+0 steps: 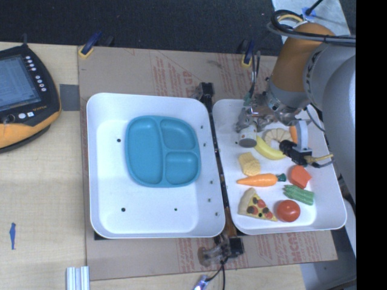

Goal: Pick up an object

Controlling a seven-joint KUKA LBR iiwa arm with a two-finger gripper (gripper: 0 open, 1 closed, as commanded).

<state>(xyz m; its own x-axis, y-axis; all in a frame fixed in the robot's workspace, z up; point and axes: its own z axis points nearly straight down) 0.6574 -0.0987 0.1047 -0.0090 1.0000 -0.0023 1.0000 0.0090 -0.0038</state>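
While arm (314, 65) reaches in from right, I see gripper (254, 118) low over right bin (329, 213) far-left corner; finger spread unreadable to me. Banana (269, 149) lies just beside it, long axis diagonal, running upper-left to lower-right.

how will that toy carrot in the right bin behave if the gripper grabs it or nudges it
The carrot looks like moulded plastic, so probably stiff and light. Its round, tapered body may slip between fingers closing near the tip, and roll if pushed sideways. It lies close to the pizza slice, so a nudge could shift that too.
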